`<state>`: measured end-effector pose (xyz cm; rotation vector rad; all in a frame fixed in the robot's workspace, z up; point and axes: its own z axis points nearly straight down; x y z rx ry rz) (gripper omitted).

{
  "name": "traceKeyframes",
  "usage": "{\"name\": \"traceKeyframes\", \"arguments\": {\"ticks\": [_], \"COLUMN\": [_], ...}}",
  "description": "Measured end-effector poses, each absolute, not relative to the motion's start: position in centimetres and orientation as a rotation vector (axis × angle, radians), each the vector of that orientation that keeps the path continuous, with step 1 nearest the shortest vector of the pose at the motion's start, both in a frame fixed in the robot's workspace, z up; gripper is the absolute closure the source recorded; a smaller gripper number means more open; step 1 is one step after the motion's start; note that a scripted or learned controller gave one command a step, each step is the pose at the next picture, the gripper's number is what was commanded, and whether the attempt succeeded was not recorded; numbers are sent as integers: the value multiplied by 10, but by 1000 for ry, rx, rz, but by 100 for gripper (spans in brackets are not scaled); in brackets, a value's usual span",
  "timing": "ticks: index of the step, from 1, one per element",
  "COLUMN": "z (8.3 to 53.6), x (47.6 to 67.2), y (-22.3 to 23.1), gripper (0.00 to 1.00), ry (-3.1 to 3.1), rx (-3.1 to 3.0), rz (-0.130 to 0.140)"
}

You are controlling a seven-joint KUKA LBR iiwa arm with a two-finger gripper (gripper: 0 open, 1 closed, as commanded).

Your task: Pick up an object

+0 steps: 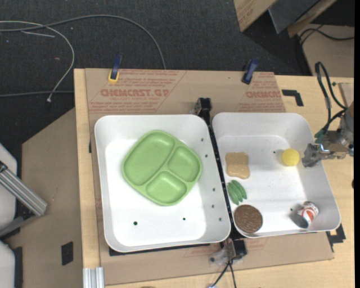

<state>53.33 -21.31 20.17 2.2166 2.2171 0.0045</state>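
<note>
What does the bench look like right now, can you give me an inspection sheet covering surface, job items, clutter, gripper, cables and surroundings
Surface: wooden bench with cardboard sheet under two white bins, left bin and right bin.
Job's things: in the right bin, yellow ball, tan bread slice, green pea pod, brown round cookie, small red-and-white object. Green divided plate in the left bin.
Clutter: two blue clamps on the cardboard's far edge.
Gripper: gripper at the right bin's right rim, beside the ball; holds nothing visible.
Cables: grey cable on the floor; black cables at right.
Surroundings: dark carpet, cardboard boxes.
</note>
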Motion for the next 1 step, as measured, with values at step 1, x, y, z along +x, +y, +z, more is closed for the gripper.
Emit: {"name": "traceKeyframes", "arguments": {"ticks": [1], "z": [265], "x": [530], "y": [-211], "gripper": [100], "ry": [2218], "rx": [2214], "rz": [6]}}
